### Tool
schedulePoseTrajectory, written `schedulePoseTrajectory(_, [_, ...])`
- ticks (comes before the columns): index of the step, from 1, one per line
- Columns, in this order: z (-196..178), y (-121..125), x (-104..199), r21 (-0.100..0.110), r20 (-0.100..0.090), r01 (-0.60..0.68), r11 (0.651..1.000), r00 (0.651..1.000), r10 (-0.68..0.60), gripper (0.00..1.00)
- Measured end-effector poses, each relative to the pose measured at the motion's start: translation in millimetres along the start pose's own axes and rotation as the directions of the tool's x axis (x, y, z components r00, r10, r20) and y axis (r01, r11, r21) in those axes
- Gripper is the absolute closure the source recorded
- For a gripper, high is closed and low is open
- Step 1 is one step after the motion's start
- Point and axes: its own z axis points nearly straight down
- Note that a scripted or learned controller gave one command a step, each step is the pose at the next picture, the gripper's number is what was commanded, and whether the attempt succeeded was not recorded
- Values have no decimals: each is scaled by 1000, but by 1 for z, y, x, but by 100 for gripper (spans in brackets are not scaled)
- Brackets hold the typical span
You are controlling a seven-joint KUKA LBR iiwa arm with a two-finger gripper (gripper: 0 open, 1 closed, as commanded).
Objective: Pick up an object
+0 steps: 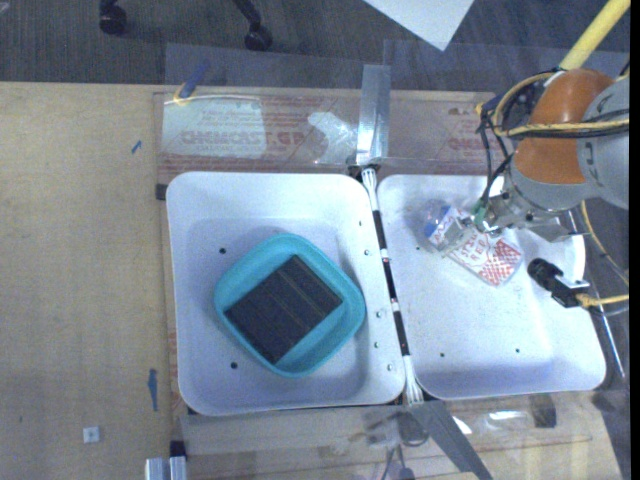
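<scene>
Gripper (487, 216) over crumpled packet (470, 243)

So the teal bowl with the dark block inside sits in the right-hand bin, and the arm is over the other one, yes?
Not quite: the camera view shows the teal bowl with the dark block in the left bin. The arm is over the other one, the right bin.

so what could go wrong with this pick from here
The packet lies flat and thin on the right bin, so the gripper may slide over it and come up with nothing. A clear wrapper sits right beside the packet, so the gripper might catch both or just nudge them apart.
</scene>
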Motion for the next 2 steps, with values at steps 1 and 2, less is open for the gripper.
schedulePoseTrajectory(1, [1,-11,-18,-30,-3,96,995,995,-96,0])
schedulePoseTrajectory(2, [-33,-42,33,9,-21,-90,996,996,90,0])
